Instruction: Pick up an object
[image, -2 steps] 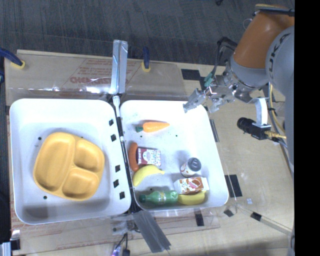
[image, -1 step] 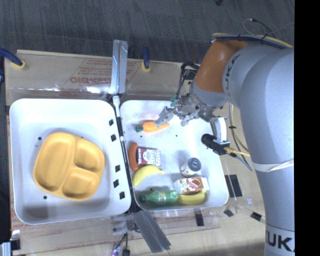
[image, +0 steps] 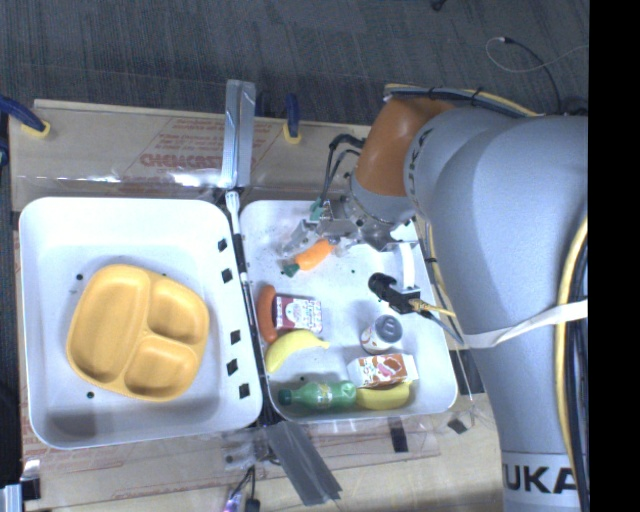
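My gripper (image: 305, 238) hangs low over the far end of the right bin (image: 432, 330). Right below and in front of it lies an orange carrot (image: 313, 256) with a green tip. The carrot touches or nearly touches the gripper, but I cannot make out whether it is held. Nearer the front of the same bin lie a sausage (image: 265, 310), a dark red packet (image: 298, 313), a yellow banana (image: 293, 349), a small round can (image: 385, 331), a juice carton (image: 382, 369), a green bottle (image: 318, 396) and a second yellow fruit (image: 386, 398).
The left bin (image: 50, 250) holds a yellow divided plate (image: 138, 330). My grey arm (image: 500, 230) covers the right bin's right wall and far right corner. A metal clamp (image: 238, 130) stands at the far end of the divider between the bins.
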